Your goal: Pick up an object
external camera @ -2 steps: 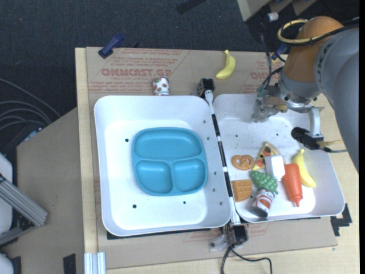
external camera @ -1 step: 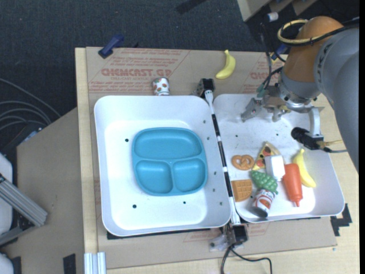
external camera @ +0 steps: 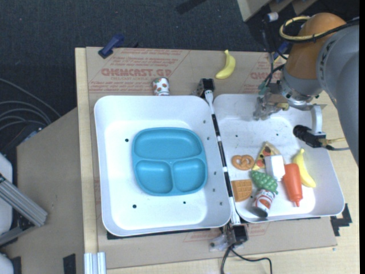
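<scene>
Gripper (external camera: 263,111) is parked over the bare far end of the right bin (external camera: 239,110); grip state cannot be told. Nothing is seen held. Toy food, carrot (external camera: 292,184) included, is clustered at that bin's near end, well apart.

Both white bins (external camera: 114,153) look like smooth, slightly glossy plastic. The blue divided tray (external camera: 169,159) is matt plastic. The counter (external camera: 171,67) is printed brown cardboard, dull. The carrot (external camera: 292,184) shines like plastic.
</scene>
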{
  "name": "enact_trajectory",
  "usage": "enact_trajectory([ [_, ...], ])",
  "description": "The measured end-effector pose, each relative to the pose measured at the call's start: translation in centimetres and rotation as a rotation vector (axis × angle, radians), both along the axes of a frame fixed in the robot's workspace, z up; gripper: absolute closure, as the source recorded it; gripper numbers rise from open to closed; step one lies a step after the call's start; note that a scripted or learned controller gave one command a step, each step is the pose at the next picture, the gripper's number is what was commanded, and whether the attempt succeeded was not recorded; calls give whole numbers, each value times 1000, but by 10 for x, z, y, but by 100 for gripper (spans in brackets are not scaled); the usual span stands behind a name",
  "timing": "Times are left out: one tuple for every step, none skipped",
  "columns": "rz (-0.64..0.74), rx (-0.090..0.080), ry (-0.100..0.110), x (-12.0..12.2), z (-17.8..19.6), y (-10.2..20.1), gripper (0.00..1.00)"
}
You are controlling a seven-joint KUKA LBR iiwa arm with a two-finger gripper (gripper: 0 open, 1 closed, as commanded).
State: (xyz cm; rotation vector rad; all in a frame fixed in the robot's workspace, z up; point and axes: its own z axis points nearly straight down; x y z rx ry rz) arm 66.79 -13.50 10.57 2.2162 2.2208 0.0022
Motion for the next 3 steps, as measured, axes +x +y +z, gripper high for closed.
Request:
enact_trajectory([
  [0,0,0,0,0,0,0],
  [-2,3,7,-31,-22,17,0],
  [-3,2,6,-72,-21,17,0],
])
